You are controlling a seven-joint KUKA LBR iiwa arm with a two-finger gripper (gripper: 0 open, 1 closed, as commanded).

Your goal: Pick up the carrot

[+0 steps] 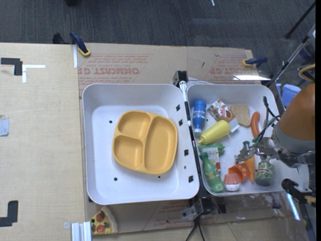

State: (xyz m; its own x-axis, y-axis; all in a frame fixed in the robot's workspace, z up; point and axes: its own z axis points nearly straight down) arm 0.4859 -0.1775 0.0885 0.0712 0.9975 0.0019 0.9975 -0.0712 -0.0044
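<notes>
My gripper point(247, 154) hangs low in the right white plastic bin point(230, 88), whether spread or pressed together I cannot tell, just above the small orange carrot point(248, 170) lying near the bin's front wall, directly below it toward the front edge.

left bin point(95, 134): yellow divided plate point(145, 142) | right bin point(225, 90): blue bottle point(199, 115), yellow mustard bottle point(215, 132), green bottle point(211, 172), carrot point(247, 169) | gripper point(249, 152) low above carrot | counter point(40, 149): cardboard
</notes>
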